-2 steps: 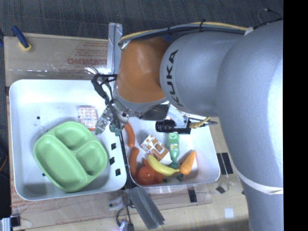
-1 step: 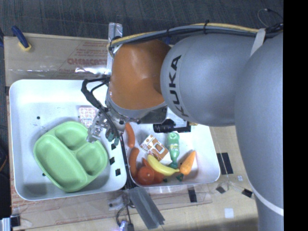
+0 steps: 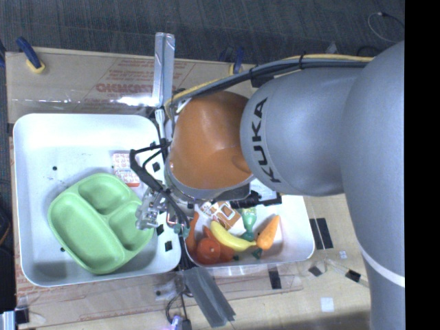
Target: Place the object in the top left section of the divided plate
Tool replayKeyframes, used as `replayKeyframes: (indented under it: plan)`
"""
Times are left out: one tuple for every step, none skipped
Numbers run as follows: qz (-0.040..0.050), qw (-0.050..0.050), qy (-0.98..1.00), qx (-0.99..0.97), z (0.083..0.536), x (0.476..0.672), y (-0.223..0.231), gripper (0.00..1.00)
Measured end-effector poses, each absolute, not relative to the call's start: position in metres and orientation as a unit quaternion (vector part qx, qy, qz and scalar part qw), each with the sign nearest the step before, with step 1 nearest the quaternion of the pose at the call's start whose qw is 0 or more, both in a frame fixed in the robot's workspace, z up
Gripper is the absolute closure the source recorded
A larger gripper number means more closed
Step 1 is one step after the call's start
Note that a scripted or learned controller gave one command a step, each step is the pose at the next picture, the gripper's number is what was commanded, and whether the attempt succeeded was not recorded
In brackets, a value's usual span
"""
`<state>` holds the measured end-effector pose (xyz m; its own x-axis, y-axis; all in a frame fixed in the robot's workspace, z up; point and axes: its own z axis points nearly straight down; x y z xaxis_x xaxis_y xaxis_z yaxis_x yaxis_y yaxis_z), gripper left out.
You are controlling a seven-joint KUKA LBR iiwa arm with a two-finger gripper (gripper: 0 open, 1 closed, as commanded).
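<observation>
Gripper (image 3: 146, 212) hangs over the right rim of the green divided plate (image 3: 96, 222), at the left bin's (image 3: 31, 184) right wall; finger state cannot be told, and no object is visible between them. Plate lies in the left bin's lower half, a red-and-white packet (image 3: 124, 167) just above it. Right bin (image 3: 299, 243) holds a banana (image 3: 230, 238), tomato (image 3: 208, 251), carrot (image 3: 269, 231) and a small carton (image 3: 223, 214), clustered at its lower left.

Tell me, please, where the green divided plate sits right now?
The green divided plate lies in the left white bin, toward its lower half, with the gripper at the plate's right edge.
</observation>
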<state>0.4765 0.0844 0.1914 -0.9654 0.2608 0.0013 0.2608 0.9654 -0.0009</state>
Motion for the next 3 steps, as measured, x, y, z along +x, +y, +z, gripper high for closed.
replayKeyframes:
  plan:
    - [0.0004,0.001,-0.998,-0.062,0.192,0.477,0.04,1.0]
    - [0.001,0.004,-0.991,-0.136,0.123,0.504,0.103,1.0]
    - [0.0,0.0,-0.99,-0.144,0.229,0.481,0.085,1.0]
